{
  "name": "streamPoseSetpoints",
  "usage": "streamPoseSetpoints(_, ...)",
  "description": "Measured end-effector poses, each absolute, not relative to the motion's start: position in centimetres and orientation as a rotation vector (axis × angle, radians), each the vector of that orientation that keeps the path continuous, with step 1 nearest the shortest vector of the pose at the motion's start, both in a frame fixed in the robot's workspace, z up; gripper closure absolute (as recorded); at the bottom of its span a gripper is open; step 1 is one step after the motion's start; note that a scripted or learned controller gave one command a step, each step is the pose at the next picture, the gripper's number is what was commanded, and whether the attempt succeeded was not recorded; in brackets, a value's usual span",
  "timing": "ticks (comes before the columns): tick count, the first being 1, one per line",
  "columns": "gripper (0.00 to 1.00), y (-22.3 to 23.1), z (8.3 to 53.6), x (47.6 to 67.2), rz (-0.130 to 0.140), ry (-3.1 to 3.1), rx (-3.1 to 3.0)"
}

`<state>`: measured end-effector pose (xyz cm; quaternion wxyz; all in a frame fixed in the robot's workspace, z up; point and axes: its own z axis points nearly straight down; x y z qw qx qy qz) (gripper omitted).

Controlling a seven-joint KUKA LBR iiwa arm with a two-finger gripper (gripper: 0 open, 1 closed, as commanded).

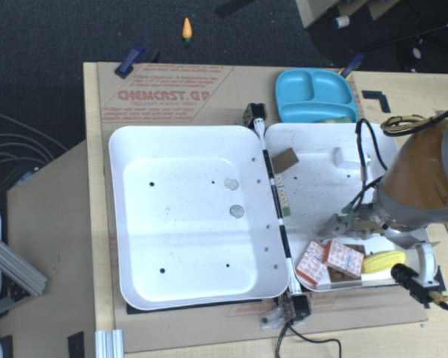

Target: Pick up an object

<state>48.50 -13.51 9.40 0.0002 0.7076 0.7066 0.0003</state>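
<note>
I am looking down at a slant on a pale wooden bench point(97, 200) that carries two shallow white bins side by side. The left bin point(134, 155) has raised rounded rims on all sides and a broad bare floor marked by a few small dark dots and two small grey discs near its right side. A dark hinged strip point(275, 192) runs along the seam where the two bins meet. My arm point(422, 177), grey with an orange band, reaches in from the right and covers much of the right bin's point(313, 144) far side. My gripper point(349, 222) is low over the middle of that bin, just above the objects crowded along its near edge; from this angle I cannot tell whether my jaws are apart or closed, and nothing can be seen between them. Those objects are two red-and-white patterned packets point(330, 261) lying touching each other in the near left corner, and a yellow banana-like item point(383, 260) just beside them to the right, all pressed close to the near rim. A small brown card point(284, 159) lies alone near the seam toward the far side, with open white floor between it and my gripper. Beyond the right bin a light blue divided tray point(316, 95) rests on the bench.
</note>
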Motion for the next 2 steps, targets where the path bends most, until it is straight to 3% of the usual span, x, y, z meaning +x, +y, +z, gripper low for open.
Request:
streamPoseSetpoints(1,0.00,-9.7,8.4,47.9,-0.001,2.225,2.223)
streamPoseSetpoints(2,1.00,-9.8,9.4,47.9,0.001,2.221,2.223)
